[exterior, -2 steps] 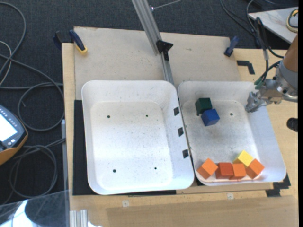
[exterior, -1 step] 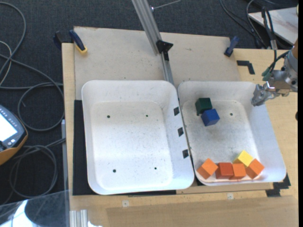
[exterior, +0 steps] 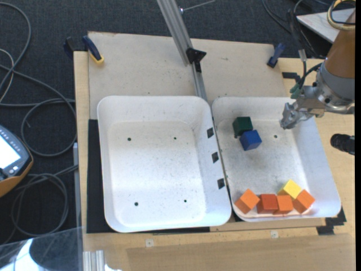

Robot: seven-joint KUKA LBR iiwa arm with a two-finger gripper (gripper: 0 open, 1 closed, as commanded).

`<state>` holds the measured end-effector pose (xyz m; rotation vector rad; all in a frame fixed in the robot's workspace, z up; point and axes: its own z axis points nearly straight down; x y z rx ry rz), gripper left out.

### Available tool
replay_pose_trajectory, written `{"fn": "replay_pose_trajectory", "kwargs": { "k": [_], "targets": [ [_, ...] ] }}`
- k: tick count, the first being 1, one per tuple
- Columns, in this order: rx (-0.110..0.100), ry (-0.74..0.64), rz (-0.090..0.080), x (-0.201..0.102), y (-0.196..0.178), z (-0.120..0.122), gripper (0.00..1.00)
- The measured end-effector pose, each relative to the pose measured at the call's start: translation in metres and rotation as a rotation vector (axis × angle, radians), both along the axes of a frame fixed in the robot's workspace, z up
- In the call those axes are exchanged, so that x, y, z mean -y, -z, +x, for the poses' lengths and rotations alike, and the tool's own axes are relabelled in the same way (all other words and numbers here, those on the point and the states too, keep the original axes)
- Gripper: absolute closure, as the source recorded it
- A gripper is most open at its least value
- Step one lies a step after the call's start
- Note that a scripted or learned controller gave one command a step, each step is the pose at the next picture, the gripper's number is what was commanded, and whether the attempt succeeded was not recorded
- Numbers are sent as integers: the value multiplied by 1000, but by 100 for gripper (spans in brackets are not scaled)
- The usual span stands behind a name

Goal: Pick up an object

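Observation:
In the right bin [exterior: 318, 168] a dark green cube [exterior: 242, 125] sits against a blue cube [exterior: 250, 140] near the bin's upper middle. Along the front wall lie several blocks: an orange one [exterior: 246, 201], a red-orange one [exterior: 269, 203], a yellow one [exterior: 292, 188] and another orange one [exterior: 304, 201]. My gripper [exterior: 289, 119] hangs over the bin's upper right part, to the right of the green and blue cubes and apart from them. Nothing shows between its fingers.
The left bin [exterior: 113, 151] lies beside the right one. A slanted metal pole [exterior: 180, 30] runs down to the gap between the bins. Blue clamps [exterior: 93, 49] [exterior: 276, 54] hold the board's back corners. Cables lie on the floor to the left.

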<state>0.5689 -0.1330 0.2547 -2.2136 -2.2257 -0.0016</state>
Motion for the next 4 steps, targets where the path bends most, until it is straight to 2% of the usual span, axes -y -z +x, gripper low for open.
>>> {"fn": "replay_pose_trajectory", "kwargs": {
  "k": [2, 3, 4],
  "targets": [
    [-1, -2, 2, -121, 9, -24, 100],
    [-2, -1, 1, -169, 11, -29, 100],
    [-3, 0, 0, -214, 14, -56, 100]
  ]
}}
